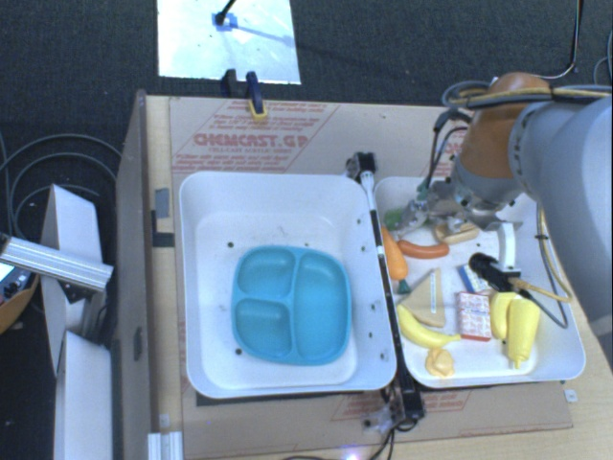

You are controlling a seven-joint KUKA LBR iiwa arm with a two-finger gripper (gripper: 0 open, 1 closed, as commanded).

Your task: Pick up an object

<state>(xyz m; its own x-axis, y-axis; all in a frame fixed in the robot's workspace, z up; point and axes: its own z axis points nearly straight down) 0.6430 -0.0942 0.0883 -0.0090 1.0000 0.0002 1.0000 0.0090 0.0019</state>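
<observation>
Right bin [573, 357] crowded; pincer [421, 214] low near its far rim.

In the left bin [196, 218], the blue divided plate [290, 305] fills the centre; open floor rings it, widest toward the frame's top. The right bin [565, 357] is crowded: banana [421, 328], carrot [393, 254], sausage [423, 249], red box [473, 314] and yellow pepper [520, 326] lie close together, with narrow gaps. My arm [546, 151] overhangs its upper part.
</observation>
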